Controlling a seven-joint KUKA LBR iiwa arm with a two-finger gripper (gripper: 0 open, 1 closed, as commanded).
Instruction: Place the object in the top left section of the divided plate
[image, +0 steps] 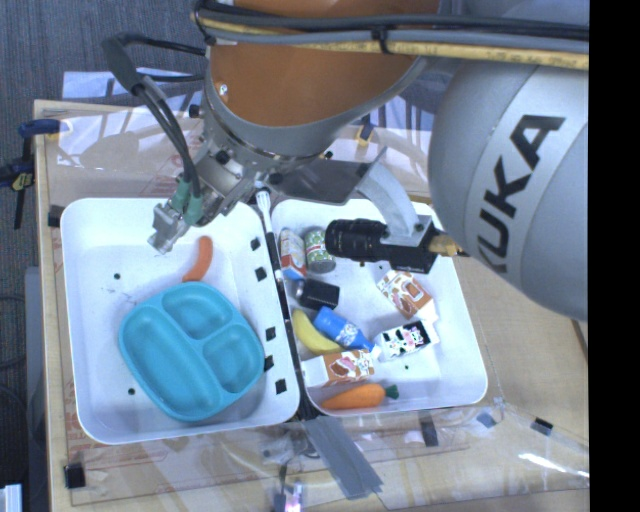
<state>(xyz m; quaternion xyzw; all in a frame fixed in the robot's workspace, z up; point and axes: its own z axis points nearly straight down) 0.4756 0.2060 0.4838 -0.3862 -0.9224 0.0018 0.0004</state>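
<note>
As the orange sausage (200, 258) seems light, smooth and probably slippery, I would take it across the middle. It lies in the left bin (90, 262) just beyond the blue plate (190, 352), beside the gripper (166, 232); whether that is spread or closed, I cannot tell.

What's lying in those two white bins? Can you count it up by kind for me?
Divided plate: 1
Sausage: 1
Carrot: 1
Banana: 1
Cartons: 3
Bottles: 2
Can: 1
Black block: 1
Total: 11
</note>
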